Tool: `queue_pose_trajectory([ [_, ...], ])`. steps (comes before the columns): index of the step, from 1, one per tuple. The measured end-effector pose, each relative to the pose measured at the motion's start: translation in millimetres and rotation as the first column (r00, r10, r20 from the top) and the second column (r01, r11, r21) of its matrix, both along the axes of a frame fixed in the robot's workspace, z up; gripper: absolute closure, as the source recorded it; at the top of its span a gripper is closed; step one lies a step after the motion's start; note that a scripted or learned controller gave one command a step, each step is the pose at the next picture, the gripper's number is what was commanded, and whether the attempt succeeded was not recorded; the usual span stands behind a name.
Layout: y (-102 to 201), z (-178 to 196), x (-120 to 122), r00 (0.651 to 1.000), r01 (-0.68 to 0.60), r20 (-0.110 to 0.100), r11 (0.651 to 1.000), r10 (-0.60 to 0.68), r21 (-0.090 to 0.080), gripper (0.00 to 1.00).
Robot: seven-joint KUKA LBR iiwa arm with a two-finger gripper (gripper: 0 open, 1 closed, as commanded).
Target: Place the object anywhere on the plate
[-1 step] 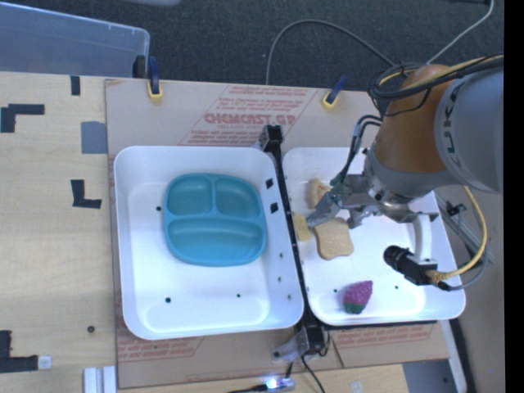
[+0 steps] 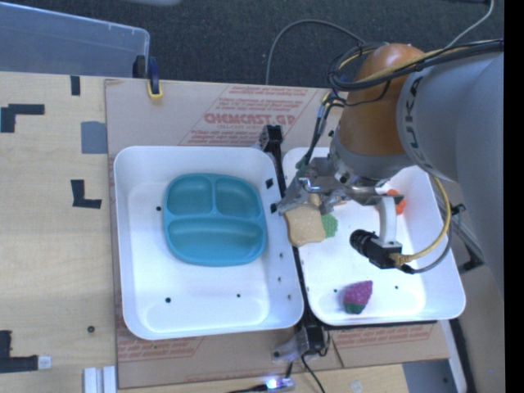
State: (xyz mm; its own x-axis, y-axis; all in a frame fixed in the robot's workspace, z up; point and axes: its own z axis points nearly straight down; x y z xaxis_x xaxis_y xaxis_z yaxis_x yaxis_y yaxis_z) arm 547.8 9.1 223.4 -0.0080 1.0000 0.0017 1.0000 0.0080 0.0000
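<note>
The end effector hangs over the right bin's left edge, apparently pinching a tan bread slice; I cannot tell how firmly. A loose pinch could drop it on the bin divider short of the blue plate

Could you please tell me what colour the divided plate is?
The divided plate is light blue, in the camera view.

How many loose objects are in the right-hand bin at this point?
3 that I can make out: a tan piece and a green item at the right bin's left edge below the gripper, and a purple piece near the front. The arm may hide others.
</note>
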Motion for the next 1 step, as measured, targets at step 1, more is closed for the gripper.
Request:
queue_pose_trajectory([
  [1, 51.2, -7.5, 5.5, 1.000, 0.002, -0.002, 1.000, -0.002, -0.002, 1.00],
])
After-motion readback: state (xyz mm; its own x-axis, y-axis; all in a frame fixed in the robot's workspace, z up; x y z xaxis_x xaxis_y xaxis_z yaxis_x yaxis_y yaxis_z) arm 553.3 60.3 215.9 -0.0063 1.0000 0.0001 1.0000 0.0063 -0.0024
